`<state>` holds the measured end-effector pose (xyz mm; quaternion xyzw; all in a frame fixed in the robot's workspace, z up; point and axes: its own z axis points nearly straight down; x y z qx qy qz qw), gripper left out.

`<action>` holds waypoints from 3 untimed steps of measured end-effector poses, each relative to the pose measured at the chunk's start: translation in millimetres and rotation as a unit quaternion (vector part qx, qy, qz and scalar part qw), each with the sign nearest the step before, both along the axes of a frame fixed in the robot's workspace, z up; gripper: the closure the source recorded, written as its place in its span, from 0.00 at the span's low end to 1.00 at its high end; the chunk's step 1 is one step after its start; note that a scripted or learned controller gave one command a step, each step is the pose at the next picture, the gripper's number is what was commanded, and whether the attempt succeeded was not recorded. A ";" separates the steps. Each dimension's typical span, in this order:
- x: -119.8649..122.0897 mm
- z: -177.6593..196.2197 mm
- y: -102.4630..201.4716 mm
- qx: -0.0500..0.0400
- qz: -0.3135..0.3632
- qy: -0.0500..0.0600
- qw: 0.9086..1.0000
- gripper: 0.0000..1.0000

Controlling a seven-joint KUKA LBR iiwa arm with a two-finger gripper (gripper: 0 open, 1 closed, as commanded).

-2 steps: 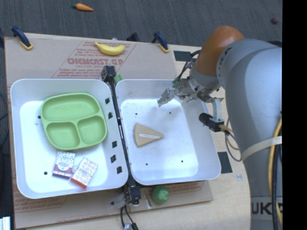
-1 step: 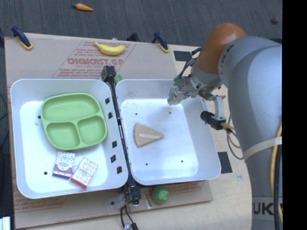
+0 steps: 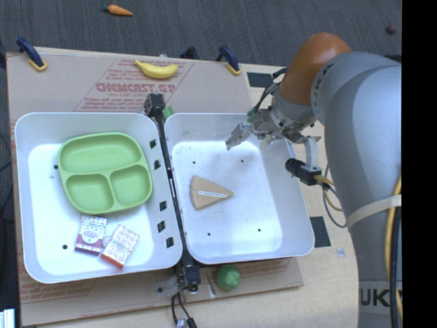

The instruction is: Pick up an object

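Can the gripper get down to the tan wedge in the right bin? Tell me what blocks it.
Probably yes. The gripper hangs over the far part of the right bin, and the tan wedge lies alone on the bin floor nearer the camera, with nothing on or against it.

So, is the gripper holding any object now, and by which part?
Nothing is held. The gripper is above the right bin, apart from the wedge.
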<state>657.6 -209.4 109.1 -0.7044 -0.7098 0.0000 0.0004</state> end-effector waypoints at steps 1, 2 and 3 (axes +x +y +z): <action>-51.1 2.4 -1.3 0.000 -0.001 0.001 1.000 0.00; -1.0 -17.4 -0.9 0.000 -0.001 0.001 1.000 0.00; -0.3 -6.3 -0.7 0.000 0.000 0.001 1.000 1.00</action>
